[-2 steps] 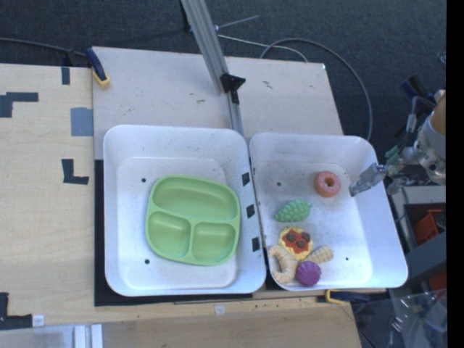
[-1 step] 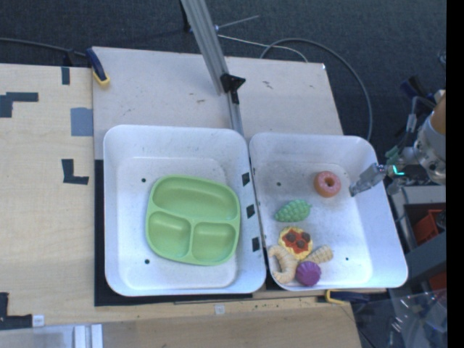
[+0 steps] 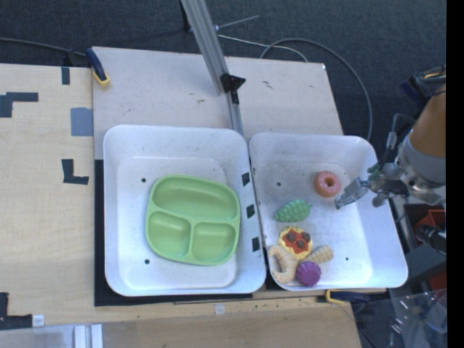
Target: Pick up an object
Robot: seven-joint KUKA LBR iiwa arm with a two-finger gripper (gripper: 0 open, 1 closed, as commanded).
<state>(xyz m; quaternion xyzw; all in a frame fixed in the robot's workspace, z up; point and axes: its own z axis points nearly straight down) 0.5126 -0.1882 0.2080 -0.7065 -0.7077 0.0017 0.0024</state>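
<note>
We see the right bin (image 3: pixel 377 267) holding the toys: grape bunch (image 3: pixel 293 210), pizza (image 3: pixel 296 241), and the pink donut (image 3: pixel 328 184), nearest the gripper (image 3: pixel 353 194). We judge this the approach; jaws apart, nothing between them. Next we must centre over the donut and descend.

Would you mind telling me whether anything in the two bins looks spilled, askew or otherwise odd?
Nothing stands out. The green divided plate lies flat in the left bin. The pink donut, green grapes, pizza slice, pretzel and purple ball sit inside the right bin.
</note>
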